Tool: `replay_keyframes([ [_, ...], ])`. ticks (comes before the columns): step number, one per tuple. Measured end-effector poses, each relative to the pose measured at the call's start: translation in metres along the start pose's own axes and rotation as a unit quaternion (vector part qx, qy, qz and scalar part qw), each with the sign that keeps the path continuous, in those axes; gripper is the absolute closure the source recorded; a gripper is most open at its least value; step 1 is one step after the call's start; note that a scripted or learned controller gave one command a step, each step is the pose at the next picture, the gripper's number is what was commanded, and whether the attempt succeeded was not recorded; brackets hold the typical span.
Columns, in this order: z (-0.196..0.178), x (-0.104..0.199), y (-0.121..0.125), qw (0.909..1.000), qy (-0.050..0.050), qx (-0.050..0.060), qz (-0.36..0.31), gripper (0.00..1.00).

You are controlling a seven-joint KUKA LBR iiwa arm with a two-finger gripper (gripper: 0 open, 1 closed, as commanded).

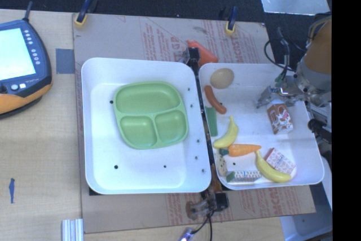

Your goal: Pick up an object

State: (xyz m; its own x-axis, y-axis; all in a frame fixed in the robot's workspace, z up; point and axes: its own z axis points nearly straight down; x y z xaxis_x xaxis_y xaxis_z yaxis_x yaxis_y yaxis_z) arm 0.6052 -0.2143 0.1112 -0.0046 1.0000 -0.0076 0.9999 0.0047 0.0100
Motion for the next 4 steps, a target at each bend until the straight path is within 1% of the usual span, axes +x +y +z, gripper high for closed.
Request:
replay_keyframes([
  [1,0.005,0.0,-0.004,1.0,-0.003,-0.008,-0.002,0.0],
  [2,0.005,0.001,-0.008,0.9999,-0.004,-0.012,-0.003,0.0],
  [4,0.005,0.001,-0.019,0.9999,-0.004,-0.011,-0.003,0.0],
])
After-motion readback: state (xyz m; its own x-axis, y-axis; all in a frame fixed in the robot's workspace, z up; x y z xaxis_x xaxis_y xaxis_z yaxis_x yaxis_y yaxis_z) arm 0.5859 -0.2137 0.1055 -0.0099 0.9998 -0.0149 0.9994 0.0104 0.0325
